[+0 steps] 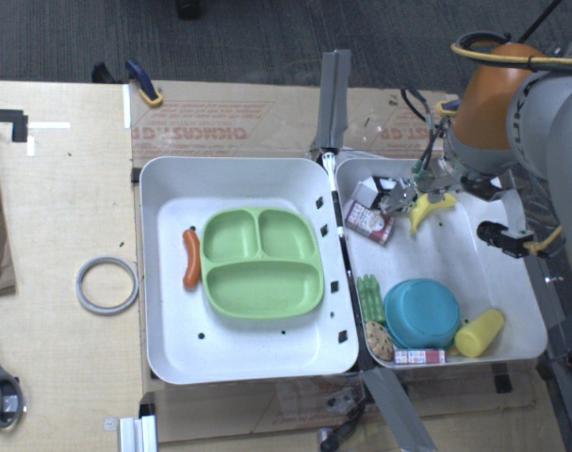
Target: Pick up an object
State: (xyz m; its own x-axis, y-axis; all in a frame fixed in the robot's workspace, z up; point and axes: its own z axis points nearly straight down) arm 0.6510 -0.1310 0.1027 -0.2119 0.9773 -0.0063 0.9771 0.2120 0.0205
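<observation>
My gripper [400, 194] hangs low over the back of the right bin [521, 295]. It sits between a red and white carton [367, 219] on its left and a yellow banana [429, 209] on its right. The banana lies right beside the gripper tip, and I cannot tell whether they touch. At the front of that bin are a blue bowl [421, 313], a yellow bottle [480, 332], a green vegetable [368, 297], a cookie [380, 340] and a small pink box [419, 356].
The left bin [163, 328] holds a green divided plate [263, 262] and an orange sausage [191, 257] beside it. A grey metal divider [333, 102] rises between the bins. On the bench to the left lie a tape ring [106, 283] and scissors [1, 398].
</observation>
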